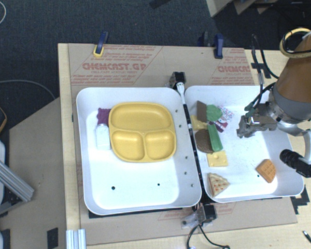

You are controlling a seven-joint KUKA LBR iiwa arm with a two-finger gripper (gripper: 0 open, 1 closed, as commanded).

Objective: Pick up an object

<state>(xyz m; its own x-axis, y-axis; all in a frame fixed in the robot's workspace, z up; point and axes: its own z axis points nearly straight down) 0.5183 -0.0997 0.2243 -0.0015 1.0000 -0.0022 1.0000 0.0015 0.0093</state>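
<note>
Currently reaching | hand (249,127) over right bin (238,193), finger state unclear | green block (213,135) lies left of hand, crowded | advice: descend centred, avoid brown neighbours (202,140)

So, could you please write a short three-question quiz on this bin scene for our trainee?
1. True or false: the yellow divided plate lies in the right bin.
2. Which item lies nearest the right bin's front-right corner: (a) green piece, (b) orange waffle-like piece, (c) triangular sandwich piece?
3. Over which bin does the hand hover?

Key: 1 false, it lies in the left bin; 2 b; 3 the right bin.
</note>
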